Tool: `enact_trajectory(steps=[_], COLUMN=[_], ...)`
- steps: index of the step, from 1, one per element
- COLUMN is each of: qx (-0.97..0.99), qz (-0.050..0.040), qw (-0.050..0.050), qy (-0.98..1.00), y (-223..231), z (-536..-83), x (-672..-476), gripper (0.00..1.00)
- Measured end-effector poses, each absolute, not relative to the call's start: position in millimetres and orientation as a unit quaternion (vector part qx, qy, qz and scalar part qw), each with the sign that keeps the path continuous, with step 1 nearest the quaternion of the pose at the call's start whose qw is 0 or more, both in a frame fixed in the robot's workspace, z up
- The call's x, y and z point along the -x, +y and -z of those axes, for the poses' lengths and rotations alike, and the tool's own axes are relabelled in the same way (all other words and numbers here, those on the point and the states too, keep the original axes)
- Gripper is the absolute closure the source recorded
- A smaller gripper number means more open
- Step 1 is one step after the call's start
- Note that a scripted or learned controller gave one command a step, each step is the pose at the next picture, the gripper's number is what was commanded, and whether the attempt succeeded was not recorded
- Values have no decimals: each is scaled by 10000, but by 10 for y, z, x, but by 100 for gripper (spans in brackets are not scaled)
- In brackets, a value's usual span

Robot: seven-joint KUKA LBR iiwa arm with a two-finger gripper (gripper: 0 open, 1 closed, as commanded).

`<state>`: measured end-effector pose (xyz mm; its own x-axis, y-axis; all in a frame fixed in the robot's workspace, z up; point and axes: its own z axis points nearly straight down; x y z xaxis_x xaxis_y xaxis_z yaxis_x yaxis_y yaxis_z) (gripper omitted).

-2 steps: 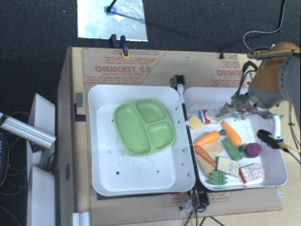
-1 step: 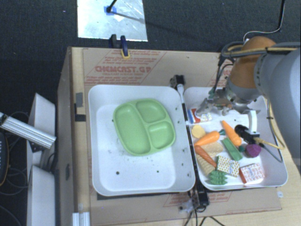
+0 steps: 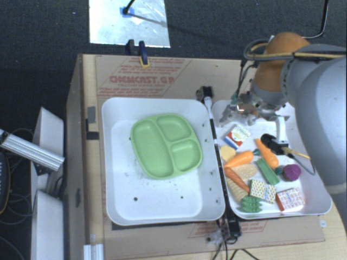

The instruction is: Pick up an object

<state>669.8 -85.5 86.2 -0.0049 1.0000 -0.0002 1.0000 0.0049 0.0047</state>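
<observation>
Pincer (image 3: 244, 110) low over the far end of the right bin (image 3: 313, 188), reaching in from the right. Cannot tell if it is spread or pressed together; the wrist blocks the view. Nothing seen pinched.

Right bin, all the loose objects, crowded in the middle and near part:
- small box (image 3: 237, 136), white with blue and red, just on the near side of the pincer and closest to it; contact cannot be judged.
- yellow piece (image 3: 228, 154) at the bin's left wall.
- carrot (image 3: 242, 158) touching the yellow piece, lying crosswise.
- second carrot (image 3: 267, 153) to its right, slanted.
- green stick (image 3: 267, 172) just beside the second carrot.
- purple ball (image 3: 291, 171) right of the green stick.
- checkered block (image 3: 263, 190) and red block (image 3: 289, 198) side by side at the near end.
- dark green lump (image 3: 249, 203) at the near rim.

Left bin (image 3: 162, 199): one green divided plate (image 3: 165, 145), flat, roughly centred, well apart from the pincer.

Both bins sit side by side on the bench (image 3: 141, 77), their rims touching.
</observation>
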Motion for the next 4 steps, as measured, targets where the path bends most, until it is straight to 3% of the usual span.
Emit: enact_trajectory(steps=[1, 2, 4], qx=[-7042, -7039, -7051], qz=[-18, -15, -3], qw=[30, 28, 12], qy=[7099, 7103, 7091], y=[-859, -858, -839], z=[-970, -968, -850], x=[-6705, -6704, -6691], gripper=[100, 0, 0])
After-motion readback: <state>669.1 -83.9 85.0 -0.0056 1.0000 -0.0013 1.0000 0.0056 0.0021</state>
